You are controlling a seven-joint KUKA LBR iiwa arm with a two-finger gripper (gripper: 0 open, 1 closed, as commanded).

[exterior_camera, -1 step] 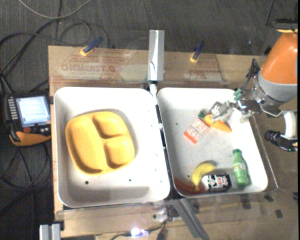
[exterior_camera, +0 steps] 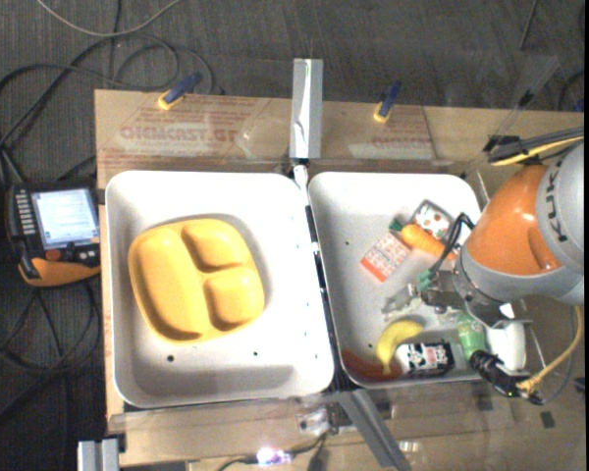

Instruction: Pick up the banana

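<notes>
The yellow banana [exterior_camera: 397, 338] lies curved near the front edge of the right bin [exterior_camera: 346, 226], beside a black packet [exterior_camera: 427, 357]. My gripper [exterior_camera: 424, 295] hangs low over the right bin, just above and to the right of the banana, under the arm's orange band [exterior_camera: 506, 226]. The view is too cluttered around the fingers to read how they stand. Nothing yellow is lifted off the bin floor.
A yellow divided tray [exterior_camera: 198, 279] rests in the left bin [exterior_camera: 137, 361]. In the right bin lie a red-and-white packet [exterior_camera: 384, 259], an orange carrot-like piece [exterior_camera: 420, 239], a small white box [exterior_camera: 432, 218], a green item [exterior_camera: 469, 338] and a white bottle [exterior_camera: 507, 343].
</notes>
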